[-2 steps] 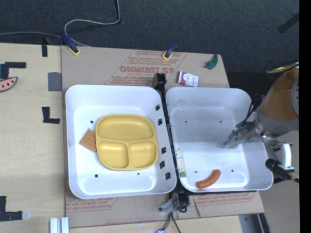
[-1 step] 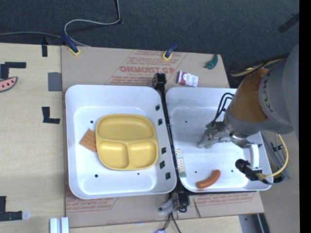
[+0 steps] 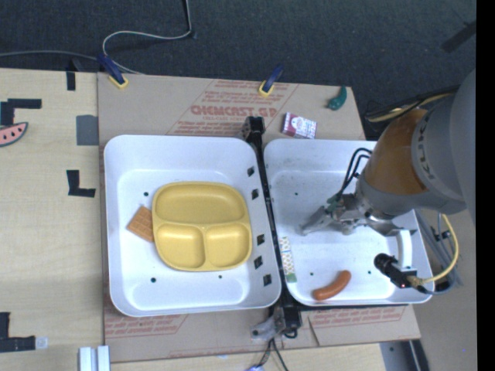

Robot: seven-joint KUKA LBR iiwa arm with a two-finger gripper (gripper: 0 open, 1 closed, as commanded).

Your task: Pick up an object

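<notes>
Hanging over the right-hand shallow white plastic bin (image 3: 309,165), the grey two-finger gripper (image 3: 311,224) points toward the divider between the two bins, low above the bin floor. Its slim metal fingers look spread a little apart at the tips, with nothing between them; that part of the bin floor under them looks bare.

The nearest thing to pick is the small orange-red toy sausage (image 3: 332,285), lying flat near the front wall of the same bin, a little apart from the gripper and nearer the camera's bottom edge. I would guess it is light, smooth plastic or rubber, rounded along its length and gently curved, so it could roll or squirt out if pinched off-centre. The sensible hold seems to be across its narrow middle, fingers set either side of the body rather than at the tapering ends.

Over in the left-hand white bin (image 3: 124,161) sits a pale yellow plastic plate with three compartments (image 3: 203,224), and a thin tan square like a cracker or piece of toast (image 3: 141,223) peeks out from under its left rim. The plate looks stiff and light but far too broad to span; only its rim would offer a grip, and that is probably slippery. The tan square lies flat and partly trapped, so I would judge it hard to get a finger beneath.
</notes>
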